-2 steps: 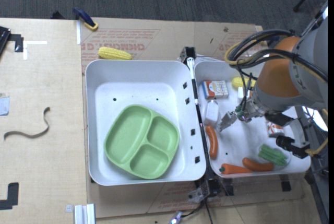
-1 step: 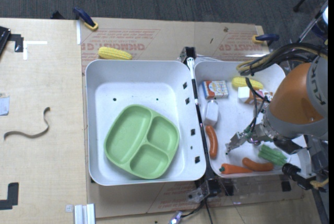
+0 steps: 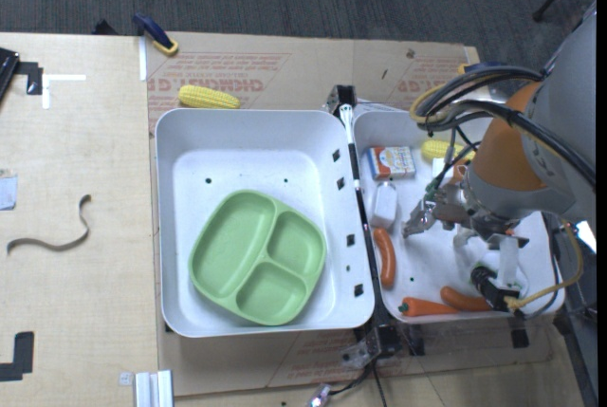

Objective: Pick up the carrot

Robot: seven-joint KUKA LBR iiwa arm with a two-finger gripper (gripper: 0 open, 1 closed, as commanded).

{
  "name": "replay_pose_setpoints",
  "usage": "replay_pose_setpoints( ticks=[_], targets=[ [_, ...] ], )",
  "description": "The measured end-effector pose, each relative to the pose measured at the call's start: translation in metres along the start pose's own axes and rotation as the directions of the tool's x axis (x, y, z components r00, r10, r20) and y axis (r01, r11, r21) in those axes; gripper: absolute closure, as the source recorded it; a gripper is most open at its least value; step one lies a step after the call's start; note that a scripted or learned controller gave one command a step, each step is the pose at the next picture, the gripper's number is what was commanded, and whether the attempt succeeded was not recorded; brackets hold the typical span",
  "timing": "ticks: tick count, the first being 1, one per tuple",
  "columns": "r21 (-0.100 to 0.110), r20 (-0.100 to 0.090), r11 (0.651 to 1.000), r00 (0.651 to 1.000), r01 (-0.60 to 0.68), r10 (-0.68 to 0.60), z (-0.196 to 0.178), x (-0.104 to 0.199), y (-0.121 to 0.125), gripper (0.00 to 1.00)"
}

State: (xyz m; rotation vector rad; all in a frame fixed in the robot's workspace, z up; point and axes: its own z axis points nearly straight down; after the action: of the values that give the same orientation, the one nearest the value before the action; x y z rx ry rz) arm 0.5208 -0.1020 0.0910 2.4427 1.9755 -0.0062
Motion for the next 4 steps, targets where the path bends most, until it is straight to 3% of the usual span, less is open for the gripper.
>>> replay_pose_setpoints(
  ticks=[1,2,3,4],
  targets=[
    [-0.002,0.000,0.986,0.986,0.168,-0.168,-0.058,-0.077,0.024,0.00],
    [-0.001,-0.002,0.858,0.858,0.513,-0.513,0.001,-0.036,-0.037,0.00],
    [-0.002,-0.001,0.938,0.938,0.347,-0.347,0.000,-0.003,-0.018,0.00],
    [0.000,0.001,0.937,0.937,0.348,-0.348,-0.008,-0.004,-0.018,1.00]
  ],
)
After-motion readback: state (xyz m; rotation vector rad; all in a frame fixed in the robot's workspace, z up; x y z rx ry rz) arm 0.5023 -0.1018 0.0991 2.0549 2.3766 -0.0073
